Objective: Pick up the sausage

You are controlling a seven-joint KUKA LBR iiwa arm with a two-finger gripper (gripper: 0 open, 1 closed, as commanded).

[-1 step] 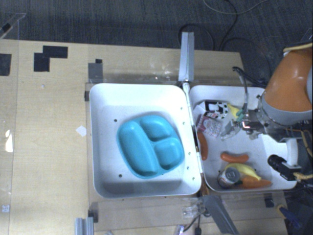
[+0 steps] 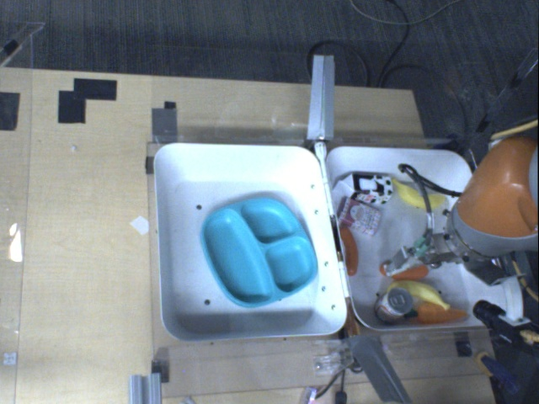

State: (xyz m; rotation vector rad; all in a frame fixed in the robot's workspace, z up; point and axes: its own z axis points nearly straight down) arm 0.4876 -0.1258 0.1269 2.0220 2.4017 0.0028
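Bottom edge of the right bin holds the clutter closest to the lens: a can lying next to a banana and a carrot, all packed together in the near corner.

Sausage lies lengthwise along that bin's left wall, just beside the divider between the two bins, well apart from the gripper. Nothing is touching it except maybe the clear wrapper just above it.

Arm comes in from the right, orange band over the bin's right side, grey wrist below it, angled down and to the left into the bin. Gripper sits low over the bin's middle, tips pointing left, right above a small orange-red piece. Can't tell whether that piece is between the fingers or just under them; finger gap is too small and cluttered to read, so its state is unclear.

Back of the same bin: a black-and-white item and a second yellow piece, partly behind a black cable.

Left bin has a blue three-compartment plate, tilted diagonally near the centre.

Both bins rest on the wood-tone table.
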